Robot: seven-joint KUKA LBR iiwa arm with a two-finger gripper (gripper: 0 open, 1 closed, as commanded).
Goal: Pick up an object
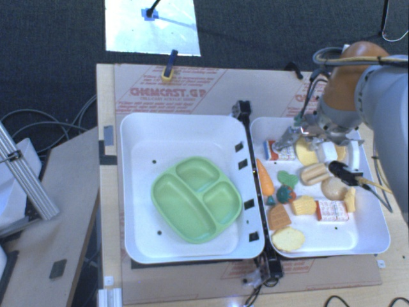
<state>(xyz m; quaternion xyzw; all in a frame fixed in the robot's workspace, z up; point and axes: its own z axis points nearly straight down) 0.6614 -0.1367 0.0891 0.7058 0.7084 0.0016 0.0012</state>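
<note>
Reaching in over the right bin, the gripper hangs low above the far end of the pile of toy food, the grey arm and its orange band rising behind it. How the gripper is set cannot be told from this slanted view: the wrist and cabling crowd it, and nothing can be seen lifted or clamped in it. Just beneath and beside it lie a pale yellow piece and a small red-and-white packet; either could be the target, though which one cannot be settled. Nearer the camera from the gripper sit a tan bread roll, a green vegetable and an orange carrot along the bin's inner wall; farther still come a waffle square, a red-and-white box and a yellow disc. Well off to the gripper's far side, the left bin carries a green divided tray. By my judgement the pick is only at the approach or closing stage: every item appears to rest in the bin, so grasping and lifting remain to be done.
</note>
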